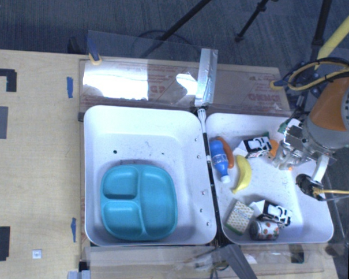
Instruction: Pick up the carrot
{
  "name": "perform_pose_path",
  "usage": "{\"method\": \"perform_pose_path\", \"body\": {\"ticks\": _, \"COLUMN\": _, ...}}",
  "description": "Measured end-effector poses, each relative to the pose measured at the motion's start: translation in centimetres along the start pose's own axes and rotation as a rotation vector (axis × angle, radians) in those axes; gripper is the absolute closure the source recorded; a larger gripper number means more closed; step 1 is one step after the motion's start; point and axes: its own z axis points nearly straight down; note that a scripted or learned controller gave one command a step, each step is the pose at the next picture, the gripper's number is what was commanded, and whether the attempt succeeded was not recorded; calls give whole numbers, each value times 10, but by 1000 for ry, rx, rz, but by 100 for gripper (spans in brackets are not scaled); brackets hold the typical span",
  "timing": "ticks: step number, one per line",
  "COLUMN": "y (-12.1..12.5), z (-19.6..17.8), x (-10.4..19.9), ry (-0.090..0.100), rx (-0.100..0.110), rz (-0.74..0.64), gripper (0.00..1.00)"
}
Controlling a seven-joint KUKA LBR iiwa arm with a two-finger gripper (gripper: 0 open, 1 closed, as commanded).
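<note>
1. Nearest to the camera, at the front edge of the right bin [318, 229], there is a small group of things: a speckled sponge-like block [239, 217], a little can with a red pattern [264, 229] lying just beside it, and a black-and-white toy [276, 213] touching the can from behind.
2. In the left bin [106, 127], a teal plate with three compartments [139, 202] lies in the front half.
3. Farther back in the right bin, a yellow banana [243, 175] lies near the middle, and a blue bottle with a white cap [220, 158] lies just to its left, close to the wall between both bins.
4. The carrot [227, 154] is the orange thing directly beside the blue bottle, partly hidden behind it, between the bottle and the banana.
5. Another black-and-white toy [256, 145] sits at the back of the right bin, with a small orange piece [273, 148] touching its right side.
6. The gripper [287, 161] hangs over the right side of this bin, well apart from the carrot; I cannot tell how its hand stands, and nothing is seen held in it.
</note>
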Motion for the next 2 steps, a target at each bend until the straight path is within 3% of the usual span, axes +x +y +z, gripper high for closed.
{"method": "perform_pose_path", "body": {"ticks": 1, "y": 42, "z": -108, "x": 24, "ry": -1, "rx": -3, "rz": 34, "gripper": 100}}
{"method": "perform_pose_path", "body": {"ticks": 2, "y": 42, "z": -108, "x": 25, "ry": -1, "rx": -2, "rz": 33, "gripper": 0}}
